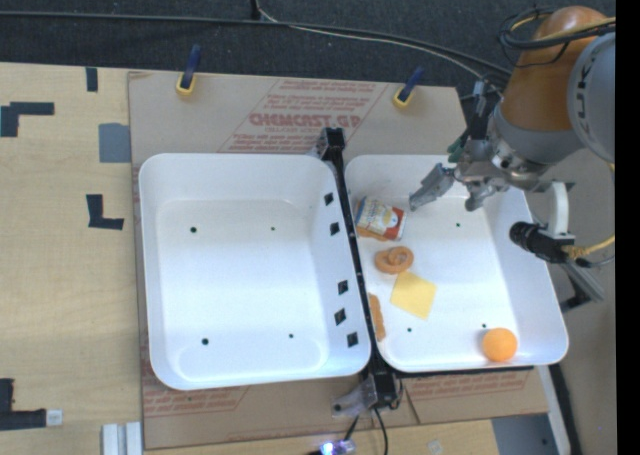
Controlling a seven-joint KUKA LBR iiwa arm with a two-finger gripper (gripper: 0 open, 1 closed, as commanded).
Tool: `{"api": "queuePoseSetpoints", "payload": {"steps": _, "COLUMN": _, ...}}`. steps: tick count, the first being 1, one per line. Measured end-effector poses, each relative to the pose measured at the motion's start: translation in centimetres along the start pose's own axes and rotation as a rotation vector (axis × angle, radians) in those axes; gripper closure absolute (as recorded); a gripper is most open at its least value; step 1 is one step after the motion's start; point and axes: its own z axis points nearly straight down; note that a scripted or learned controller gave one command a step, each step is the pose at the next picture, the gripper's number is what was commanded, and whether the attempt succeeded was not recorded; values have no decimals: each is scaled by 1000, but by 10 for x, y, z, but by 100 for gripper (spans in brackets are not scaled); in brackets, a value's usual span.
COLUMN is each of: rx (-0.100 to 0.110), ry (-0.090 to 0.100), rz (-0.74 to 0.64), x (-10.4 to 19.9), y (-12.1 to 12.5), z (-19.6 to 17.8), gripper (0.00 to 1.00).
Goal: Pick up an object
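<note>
**Gripper hangs open over the right bin, nothing between its fingers**

The grey arm with its orange band reaches in from the right, and its two-finger gripper (452, 191) hovers above the upper part of the shallow white right-hand bin (530, 288). The two dark fingers are spread apart: one (428, 189) slants down and to the left toward the bin's middle, the other (478, 193) sits closer to the wrist. Nothing lies between them, so the gripper has hold of no object.

Four loose things lie on the floor of the right bin, with a fifth at its edge. Nearest the gripper, just left of and below the leading finger, is a small crumpled packet printed in red, white and yellow (379, 219), resting close to the black divider strip (344, 243) where the two bins meet. Just below the packet lies a round orange-brown ring shaped like a small doughnut (394, 260). Below that, nearly touching it, is a flat pale-yellow square tilted on its corner like a slice of cheese (414, 295). A smooth orange ball (499, 344) sits well apart from the others in the bin's lower right corner. A narrow orange-brown piece (376, 316) lies pressed along the divider at the lower left edge of this bin; its shape is hard to make out.

The shallow white left-hand bin (240, 273) sits beside it on a brown cardboard sheet (300, 113), held by two yellow-and-blue clamps (187, 74) at the sheet's far edge.
</note>
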Motion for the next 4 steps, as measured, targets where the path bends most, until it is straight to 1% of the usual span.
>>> {"api": "queuePoseSetpoints", "payload": {"steps": 1, "rx": 7, "ry": 1, "rz": -1, "x": 22, "y": 7, "z": 119, "gripper": 0}}
{"api": "queuePoseSetpoints", "payload": {"steps": 2, "rx": -18, "ry": -2, "rz": -4, "x": 44, "y": 68, "z": -15, "gripper": 0}}
{"api": "queuePoseSetpoints", "payload": {"steps": 3, "rx": 5, "ry": 0, "rz": 3, "x": 25, "y": 17, "z": 134, "gripper": 0}}
{"api": "queuePoseSetpoints", "payload": {"steps": 4, "rx": -1, "ry": -1, "rz": 0, "x": 26, "y": 20, "z": 117, "gripper": 100}}
